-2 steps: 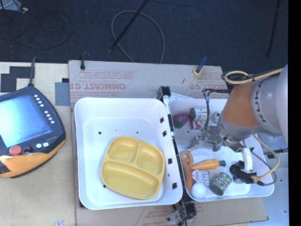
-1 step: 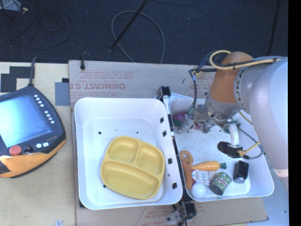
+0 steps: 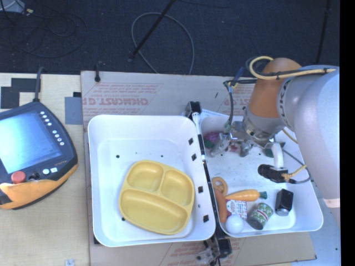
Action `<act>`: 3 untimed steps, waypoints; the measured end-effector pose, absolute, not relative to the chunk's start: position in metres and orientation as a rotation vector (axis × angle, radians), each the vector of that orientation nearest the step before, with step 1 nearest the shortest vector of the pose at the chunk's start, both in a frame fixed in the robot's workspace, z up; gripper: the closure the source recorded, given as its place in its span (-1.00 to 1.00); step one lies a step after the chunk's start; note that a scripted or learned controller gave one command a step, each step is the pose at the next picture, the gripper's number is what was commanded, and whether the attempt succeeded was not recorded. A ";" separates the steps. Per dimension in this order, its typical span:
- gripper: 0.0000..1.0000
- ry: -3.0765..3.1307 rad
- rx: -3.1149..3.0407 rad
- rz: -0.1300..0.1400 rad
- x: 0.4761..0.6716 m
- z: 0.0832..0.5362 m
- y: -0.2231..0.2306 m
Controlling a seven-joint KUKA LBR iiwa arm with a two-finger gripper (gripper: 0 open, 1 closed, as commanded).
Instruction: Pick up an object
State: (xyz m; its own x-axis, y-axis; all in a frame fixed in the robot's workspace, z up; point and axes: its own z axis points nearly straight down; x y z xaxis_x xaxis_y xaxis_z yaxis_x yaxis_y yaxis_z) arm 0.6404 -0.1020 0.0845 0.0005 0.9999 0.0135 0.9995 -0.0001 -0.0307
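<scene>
The gripper (image 3: 239, 143) hangs low in the right bin's (image 3: 310, 221) far part, the purple object (image 3: 211, 141) just to its left, and whether it is open I cannot tell.

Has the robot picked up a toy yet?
Not yet, as far as I can see. The gripper is down in the right bin, near its far end, but nothing shows between its fingers. The carrot, can and white ball lie near the front. Grabbing something and lifting it are left.
</scene>
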 end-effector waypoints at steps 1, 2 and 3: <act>1.00 -2.211 -2.201 0.018 0.642 0.092 -0.103; -1.00 -2.215 -2.216 0.028 0.642 0.094 -0.112; -1.00 -2.216 -2.226 -0.002 0.561 0.087 -0.113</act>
State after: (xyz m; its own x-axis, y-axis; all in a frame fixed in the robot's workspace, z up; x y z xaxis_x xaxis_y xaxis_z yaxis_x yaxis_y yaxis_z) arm 0.5610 -0.1133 0.0872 0.0048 1.0000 0.0015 1.0000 -0.0048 0.0005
